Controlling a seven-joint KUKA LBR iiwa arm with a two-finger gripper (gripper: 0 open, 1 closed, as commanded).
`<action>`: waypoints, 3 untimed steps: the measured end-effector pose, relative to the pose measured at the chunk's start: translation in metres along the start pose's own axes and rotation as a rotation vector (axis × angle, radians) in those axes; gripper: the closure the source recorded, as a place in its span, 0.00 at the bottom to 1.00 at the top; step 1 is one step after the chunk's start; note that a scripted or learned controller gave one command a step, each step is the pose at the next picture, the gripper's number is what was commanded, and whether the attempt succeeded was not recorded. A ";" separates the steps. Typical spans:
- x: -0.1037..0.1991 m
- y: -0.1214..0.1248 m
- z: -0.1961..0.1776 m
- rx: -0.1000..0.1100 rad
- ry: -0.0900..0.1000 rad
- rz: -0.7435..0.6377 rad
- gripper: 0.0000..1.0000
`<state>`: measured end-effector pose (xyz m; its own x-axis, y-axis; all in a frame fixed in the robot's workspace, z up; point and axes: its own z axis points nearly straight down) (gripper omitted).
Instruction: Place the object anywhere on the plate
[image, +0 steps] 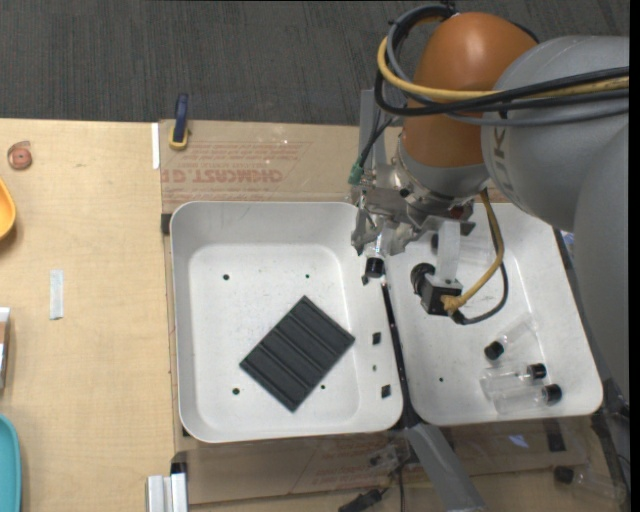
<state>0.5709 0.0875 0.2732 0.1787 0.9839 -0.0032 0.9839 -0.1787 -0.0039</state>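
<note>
A dark grey ribbed plate (298, 352) lies flat and turned at an angle in the left bin (200, 250), toward its front. Some clear plastic pieces with black caps (517, 378) lie in the front right corner of the right bin (560, 300). My gripper (373, 252) hangs over the divide between the two bins, near their back edge. It is up and to the right of the plate and well to the left of the clear pieces. I see nothing held in it.
A cardboard sheet (240, 165) lies behind the bins. The wooden bench (90, 300) extends left, with a small white strip (56, 295) and coloured items at its left edge. A black cable block (432, 292) dangles from the wrist over the right bin.
</note>
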 end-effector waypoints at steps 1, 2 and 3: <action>0.015 -0.054 0.009 0.000 0.000 -0.119 1.00; -0.041 -0.028 0.080 0.001 0.001 -0.234 1.00; -0.037 0.000 0.080 -0.002 0.001 -0.464 1.00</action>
<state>0.5642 0.0513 0.1935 -0.2809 0.9597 -0.0009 0.9597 0.2809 -0.0023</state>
